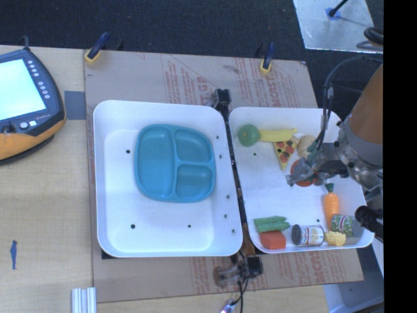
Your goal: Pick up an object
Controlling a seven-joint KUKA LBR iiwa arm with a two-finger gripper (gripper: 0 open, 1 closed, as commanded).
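My gripper (pixel 307 169) hangs over the right part of the right bin (pixel 260 194), reaching in from the right. Directly under it lies a red round toy (pixel 300 175), partly covered by the gripper. Close by to the upper left are a pizza slice (pixel 284 152), a yellow banana (pixel 277 134) and a green ball (pixel 247 135). A beige piece (pixel 304 143) sits just above the gripper. An orange carrot (pixel 331 206) lies below it.
Along the right bin's front edge lie a green vegetable (pixel 270 223), a red block (pixel 273 240), a small can (pixel 308 235), corn (pixel 335 238) and a green tin (pixel 343 223). The left bin (pixel 111 175) holds a blue divided plate (pixel 174 163). A tablet (pixel 23 100) rests at far left.
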